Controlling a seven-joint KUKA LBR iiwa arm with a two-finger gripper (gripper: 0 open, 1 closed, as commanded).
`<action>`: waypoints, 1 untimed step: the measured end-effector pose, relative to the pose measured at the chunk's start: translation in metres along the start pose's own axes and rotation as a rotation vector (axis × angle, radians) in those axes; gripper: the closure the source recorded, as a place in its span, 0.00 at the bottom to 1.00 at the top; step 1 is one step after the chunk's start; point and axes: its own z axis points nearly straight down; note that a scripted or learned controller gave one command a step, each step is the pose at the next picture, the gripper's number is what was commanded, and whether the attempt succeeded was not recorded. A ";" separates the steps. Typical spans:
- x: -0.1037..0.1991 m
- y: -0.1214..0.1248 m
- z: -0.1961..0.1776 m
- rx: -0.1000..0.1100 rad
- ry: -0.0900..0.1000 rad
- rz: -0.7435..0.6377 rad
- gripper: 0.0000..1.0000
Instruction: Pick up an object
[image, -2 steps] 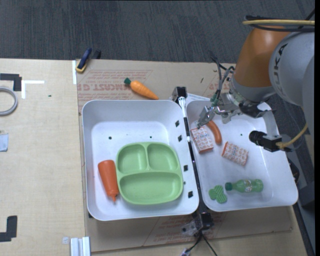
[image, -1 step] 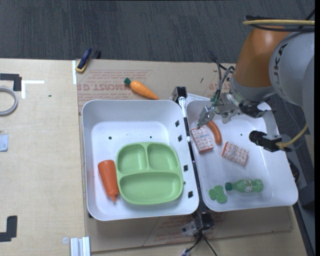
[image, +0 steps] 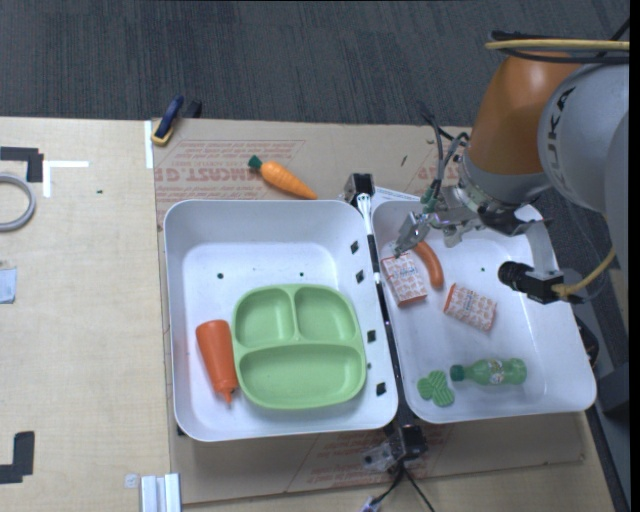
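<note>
Grey two-finger pincer (image: 413, 236) in right white plastic bin (image: 560, 395), upper-left corner, beside small orange sausage toy (image: 431, 262). Open or closed: cannot tell. Descend centred across sausage's short width; avoid adjacent red-white carton (image: 405, 279).

The arm (image: 560, 110) enters at about three o'clock in the camera view. Its links are smooth, rounded shells of light grey, with a broad orange band (image: 510, 105) wrapping the segment above the wrist. Part of a dark letter marking shows on the grey shell toward two o'clock. Thin dark cables (image: 440, 160) loop near the wrist, and a yellowish cable (image: 560, 44) crosses the top. A black fitting (image: 525, 280) juts out at four o'clock.
</note>
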 end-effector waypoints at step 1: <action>0.000 0.000 0.000 0.000 0.000 0.000 0.00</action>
